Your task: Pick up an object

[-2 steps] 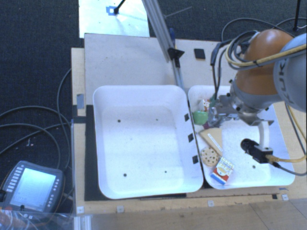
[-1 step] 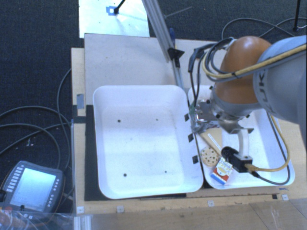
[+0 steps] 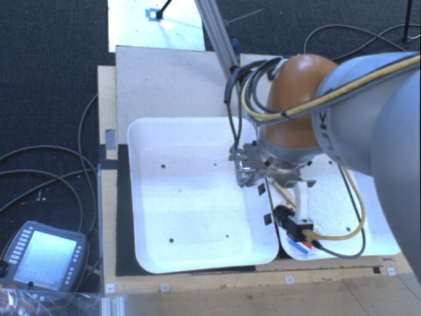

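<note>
My gripper (image 3: 255, 175) hangs low over the ridge where the two white bins meet, below the orange band of the wrist. The left bin (image 3: 187, 203) shows a bare white floor with a few small dark dots. The arm covers most of the right bin (image 3: 329, 206). At that bin's front edge a small blue and red thing (image 3: 300, 246) peeks out from under the wrist's yellow cable. Nothing can be seen held in the gripper.
A teach pendant (image 3: 43, 255) with a lit screen lies on the floor at the lower left, among grey cables. A pale board (image 3: 171, 78) lies behind the bins. A slanted metal pole (image 3: 214, 18) rises at the back.
</note>
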`<act>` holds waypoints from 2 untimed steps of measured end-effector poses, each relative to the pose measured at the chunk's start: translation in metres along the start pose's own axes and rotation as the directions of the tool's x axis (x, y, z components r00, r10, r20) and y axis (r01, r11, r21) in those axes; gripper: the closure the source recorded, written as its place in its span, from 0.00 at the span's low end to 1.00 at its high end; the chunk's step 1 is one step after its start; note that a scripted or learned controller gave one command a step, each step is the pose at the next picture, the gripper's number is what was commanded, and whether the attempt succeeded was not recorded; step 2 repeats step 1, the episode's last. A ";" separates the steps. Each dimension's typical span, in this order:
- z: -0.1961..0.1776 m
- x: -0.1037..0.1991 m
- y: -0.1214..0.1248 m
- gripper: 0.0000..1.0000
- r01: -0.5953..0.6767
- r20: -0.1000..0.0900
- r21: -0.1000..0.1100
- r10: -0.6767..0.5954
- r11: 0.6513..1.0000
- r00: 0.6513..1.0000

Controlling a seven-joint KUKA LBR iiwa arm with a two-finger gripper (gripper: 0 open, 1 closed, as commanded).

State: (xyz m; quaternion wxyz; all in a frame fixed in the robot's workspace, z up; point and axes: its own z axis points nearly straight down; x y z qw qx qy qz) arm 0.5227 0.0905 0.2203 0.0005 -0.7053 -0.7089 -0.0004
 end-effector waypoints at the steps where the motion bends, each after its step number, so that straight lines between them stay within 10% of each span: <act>1: 0.000 -0.003 0.000 0.00 -0.005 0.001 -0.001 0.005 1.000 1.000; 2: 0.000 -0.003 0.000 0.00 -0.005 0.001 -0.001 0.005 1.000 1.000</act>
